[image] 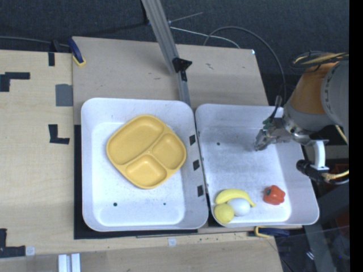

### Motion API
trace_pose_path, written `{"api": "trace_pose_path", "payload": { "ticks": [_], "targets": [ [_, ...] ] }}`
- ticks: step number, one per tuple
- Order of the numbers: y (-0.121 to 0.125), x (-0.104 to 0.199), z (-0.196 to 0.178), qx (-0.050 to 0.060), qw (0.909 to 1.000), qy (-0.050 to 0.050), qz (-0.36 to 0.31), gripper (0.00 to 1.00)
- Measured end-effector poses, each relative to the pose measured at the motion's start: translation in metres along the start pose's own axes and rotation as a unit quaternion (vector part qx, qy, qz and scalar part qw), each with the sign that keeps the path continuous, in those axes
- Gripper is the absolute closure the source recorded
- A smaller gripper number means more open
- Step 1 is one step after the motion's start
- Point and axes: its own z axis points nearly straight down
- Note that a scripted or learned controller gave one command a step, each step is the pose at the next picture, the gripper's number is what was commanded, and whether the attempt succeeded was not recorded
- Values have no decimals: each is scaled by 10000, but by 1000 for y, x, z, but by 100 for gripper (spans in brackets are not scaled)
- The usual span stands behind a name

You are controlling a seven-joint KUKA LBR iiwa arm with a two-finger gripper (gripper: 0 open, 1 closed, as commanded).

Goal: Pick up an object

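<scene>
My gripper [261,143] hangs low over the upper right part of the right bin [227,118], its tips pointing down-left, with nothing visible between them. Along that bin's front edge lie a yellow banana [233,195], a yellow lemon [223,212], a white egg-shaped ball [241,207] and a red pepper [274,195]. The pepper sits well below the gripper, toward the front. The other fruit is clustered at the front left corner of that bin.
A yellow divided plate [146,151] lies in the left bin [96,208]. A grey metal pole [164,33] slants over the bench behind the bins. The arm's orange band [309,92] is at the right.
</scene>
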Motion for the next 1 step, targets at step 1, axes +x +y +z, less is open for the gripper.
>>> {"api": "trace_pose_path", "payload": {
  "ticks": [1],
  "targets": [
    [-2,-8,-58,-36,10000,-9,12,100]
  ]
}}
